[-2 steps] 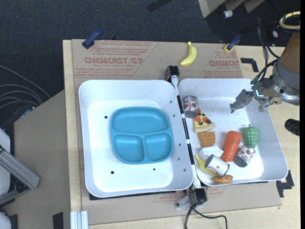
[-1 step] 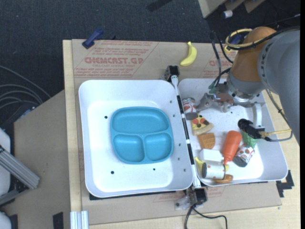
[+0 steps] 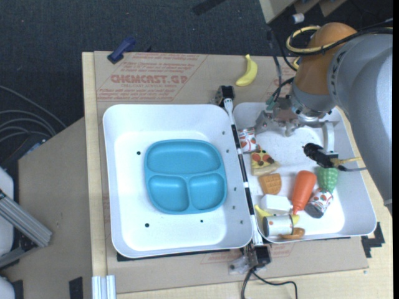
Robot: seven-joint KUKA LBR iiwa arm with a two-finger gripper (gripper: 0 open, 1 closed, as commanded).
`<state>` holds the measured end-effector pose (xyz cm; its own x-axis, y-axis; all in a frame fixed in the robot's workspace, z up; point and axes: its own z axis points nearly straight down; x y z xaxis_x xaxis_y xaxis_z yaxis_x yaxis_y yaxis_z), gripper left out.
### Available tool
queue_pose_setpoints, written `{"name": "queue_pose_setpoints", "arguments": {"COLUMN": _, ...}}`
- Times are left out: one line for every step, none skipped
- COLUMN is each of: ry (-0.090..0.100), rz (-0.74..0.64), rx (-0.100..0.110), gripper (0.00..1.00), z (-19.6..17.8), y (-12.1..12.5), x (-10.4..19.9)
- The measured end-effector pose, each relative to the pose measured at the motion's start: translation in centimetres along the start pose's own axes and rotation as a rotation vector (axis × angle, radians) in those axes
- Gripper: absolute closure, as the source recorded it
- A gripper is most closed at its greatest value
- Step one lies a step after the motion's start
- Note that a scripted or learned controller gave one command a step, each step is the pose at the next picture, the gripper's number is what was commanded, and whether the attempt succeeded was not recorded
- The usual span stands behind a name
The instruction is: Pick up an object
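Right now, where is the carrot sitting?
The carrot lies in the right bin, toward its front half, between the cracker on its left and the green-topped toy on its right.

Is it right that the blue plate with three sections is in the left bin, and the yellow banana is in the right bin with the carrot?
Not quite. The camera view shows the banana lying outside both bins, on the brown board behind them. The blue plate is in the left bin, and the carrot is in the right bin.
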<state>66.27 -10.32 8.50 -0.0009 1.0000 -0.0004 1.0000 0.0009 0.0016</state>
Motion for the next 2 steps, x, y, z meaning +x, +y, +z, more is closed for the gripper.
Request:
{"name": "queue_pose_setpoints", "arguments": {"ry": -0.003, "rz": 0.001, "rx": -0.002, "gripper": 0.00, "z": 0.0, "y": 0.4, "x": 0.6}}
{"name": "queue_pose_setpoints", "arguments": {"ry": -0.002, "rz": 0.000, "rx": -0.003, "gripper": 1.00, "z": -1.1, "y": 0.5, "x": 0.7}}
